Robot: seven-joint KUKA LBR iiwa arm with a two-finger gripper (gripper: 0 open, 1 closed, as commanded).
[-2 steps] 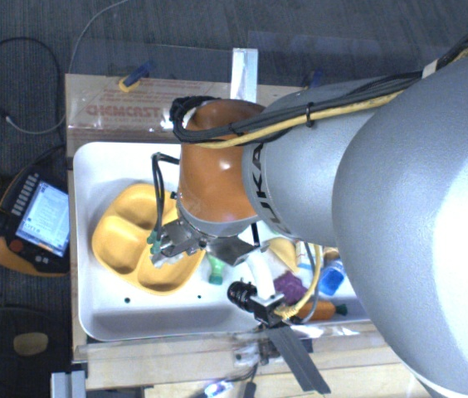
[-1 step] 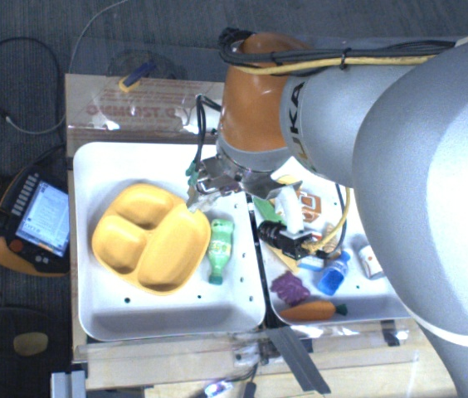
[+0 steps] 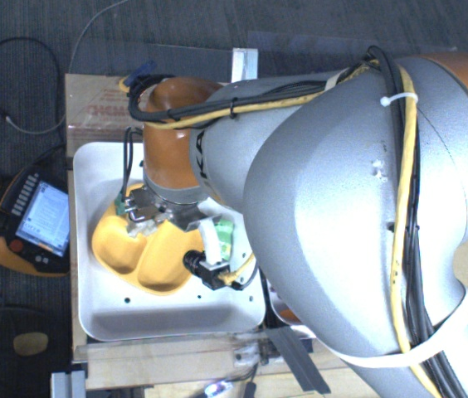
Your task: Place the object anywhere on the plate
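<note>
Clearly, in the camera view, the grey arm reaches from the right into the white bin, its orange band above the wrist. The gripper sits low over a yellow plate. Whether it holds anything I cannot tell. A green object lies just beside the plate's right edge.

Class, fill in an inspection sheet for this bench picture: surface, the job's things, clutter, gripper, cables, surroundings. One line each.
Surface: white bin on the bench.
Job's things: yellow plate lies in the bin, partly under the arm; the object to place cannot be told.
Clutter: green and white item beside the plate.
Gripper: gripper low over the plate; hold unclear.
Cables: yellow and black cables run along the arm; a thin wire lies on the floor.
Surroundings: handheld pendant on dark carpet, left.
</note>
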